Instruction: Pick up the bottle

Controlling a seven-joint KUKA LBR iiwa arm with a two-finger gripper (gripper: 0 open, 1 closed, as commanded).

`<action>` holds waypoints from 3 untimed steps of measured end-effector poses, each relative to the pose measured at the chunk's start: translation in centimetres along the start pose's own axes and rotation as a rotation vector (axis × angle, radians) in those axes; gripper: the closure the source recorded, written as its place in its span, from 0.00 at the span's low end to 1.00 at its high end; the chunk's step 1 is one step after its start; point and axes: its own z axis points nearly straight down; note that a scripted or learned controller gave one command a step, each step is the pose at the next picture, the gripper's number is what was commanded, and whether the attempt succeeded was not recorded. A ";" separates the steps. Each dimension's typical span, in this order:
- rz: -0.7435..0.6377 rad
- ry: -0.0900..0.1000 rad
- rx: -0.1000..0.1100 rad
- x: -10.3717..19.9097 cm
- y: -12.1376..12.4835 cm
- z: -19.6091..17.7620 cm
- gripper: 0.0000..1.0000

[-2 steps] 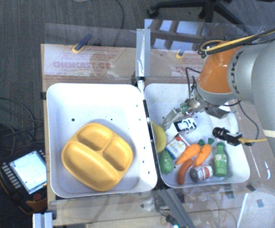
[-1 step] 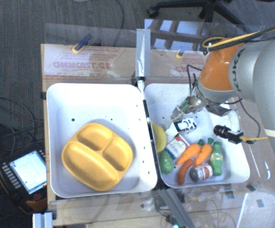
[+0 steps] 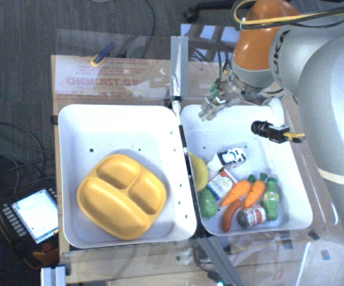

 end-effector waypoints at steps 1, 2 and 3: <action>-0.234 -0.001 0.001 -6.3 -2.1 7.9 1.00; 0.032 -0.006 -0.012 -10.9 -7.8 9.2 1.00; 0.032 -0.005 -0.011 -10.9 -7.8 9.4 0.00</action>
